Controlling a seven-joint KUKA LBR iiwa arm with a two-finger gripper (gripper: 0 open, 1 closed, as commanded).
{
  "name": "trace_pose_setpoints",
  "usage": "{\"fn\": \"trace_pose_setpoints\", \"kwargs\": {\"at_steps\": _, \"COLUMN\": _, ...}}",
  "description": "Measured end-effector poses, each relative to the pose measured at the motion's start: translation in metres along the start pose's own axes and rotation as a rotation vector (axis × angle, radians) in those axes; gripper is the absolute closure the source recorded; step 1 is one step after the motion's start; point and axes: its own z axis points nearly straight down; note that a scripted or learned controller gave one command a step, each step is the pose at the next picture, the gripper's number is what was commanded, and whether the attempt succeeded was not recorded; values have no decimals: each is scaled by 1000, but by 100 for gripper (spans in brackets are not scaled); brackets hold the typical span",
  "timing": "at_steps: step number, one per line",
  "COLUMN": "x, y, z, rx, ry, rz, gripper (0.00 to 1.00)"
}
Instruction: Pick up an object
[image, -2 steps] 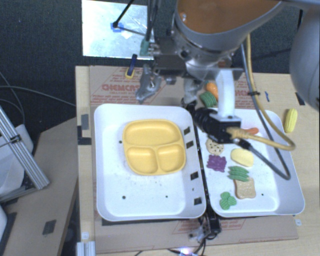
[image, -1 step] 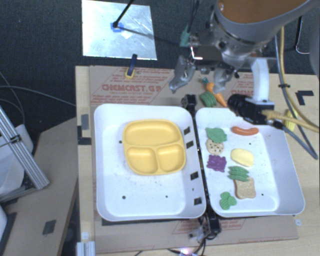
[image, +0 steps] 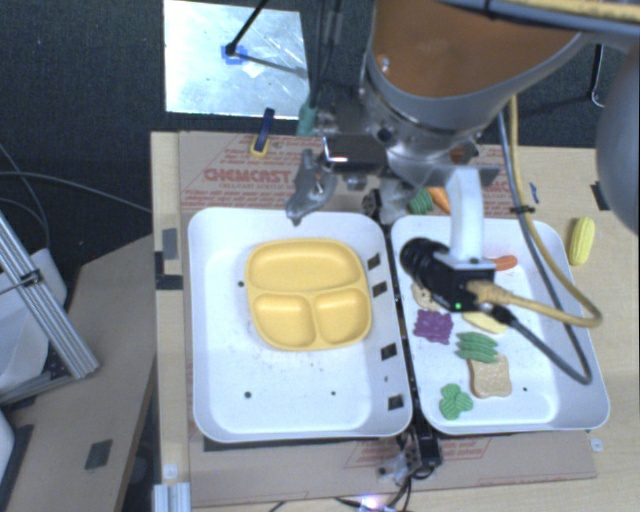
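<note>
Gripper (image: 305, 205) hung over the left bin (image: 215, 400) rim, beside the yellow tray (image: 305, 295); jaws' state unclear. Toy food (image: 478, 346) sat well apart in the other bin, so a descent risked grabbing nothing.

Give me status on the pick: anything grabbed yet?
Done: arm is over the bins, gripper low at the far edge of the left bin, beside the yellow divided plate. In hand: nothing seen between its fingers. Left: the whole pick. The purple piece, green pieces and toast slice lie in the right bin.
</note>
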Motion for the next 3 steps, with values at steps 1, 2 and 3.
{"fn": "trace_pose_setpoints", "kwargs": {"at_steps": 1, "x": -24, "y": 2, "z": 66, "rx": 6, "ry": -5, "rz": 12, "gripper": 0}}
{"fn": "trace_pose_setpoints", "kwargs": {"at_steps": 2, "x": -32, "y": 33, "z": 341, "rx": 17, "ry": -8, "rz": 12, "gripper": 0}}
{"fn": "trace_pose_setpoints", "kwargs": {"at_steps": 3, "x": -95, "y": 103, "z": 415, "rx": -1, "ry": -5, "rz": 16, "gripper": 0}}
